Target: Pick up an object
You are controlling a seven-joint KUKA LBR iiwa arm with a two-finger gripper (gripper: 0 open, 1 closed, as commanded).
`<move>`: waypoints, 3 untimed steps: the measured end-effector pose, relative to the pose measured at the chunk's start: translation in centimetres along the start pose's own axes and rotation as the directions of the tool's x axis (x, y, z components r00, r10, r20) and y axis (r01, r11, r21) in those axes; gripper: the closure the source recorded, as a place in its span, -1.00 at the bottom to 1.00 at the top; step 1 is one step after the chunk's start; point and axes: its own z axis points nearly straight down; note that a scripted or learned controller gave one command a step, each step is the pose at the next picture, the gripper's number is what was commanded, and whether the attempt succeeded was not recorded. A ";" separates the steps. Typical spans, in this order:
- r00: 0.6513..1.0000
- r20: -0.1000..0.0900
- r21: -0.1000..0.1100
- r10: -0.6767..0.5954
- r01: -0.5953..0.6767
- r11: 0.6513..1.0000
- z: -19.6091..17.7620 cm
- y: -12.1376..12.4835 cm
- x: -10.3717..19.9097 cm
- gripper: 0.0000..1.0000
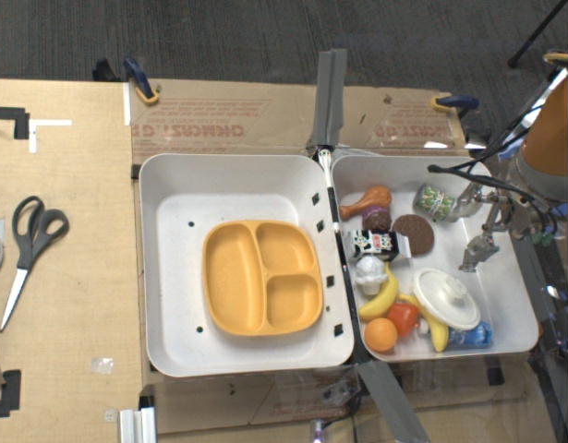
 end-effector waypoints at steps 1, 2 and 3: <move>0.999 0.003 0.001 -0.042 0.042 0.999 4.8 -0.6 -3.5 -1.00; 0.998 -0.035 -0.001 -0.054 0.054 0.999 5.3 3.9 -5.9 -1.00; 1.000 -0.007 -0.001 0.007 -0.007 1.000 5.0 7.8 -3.9 -1.00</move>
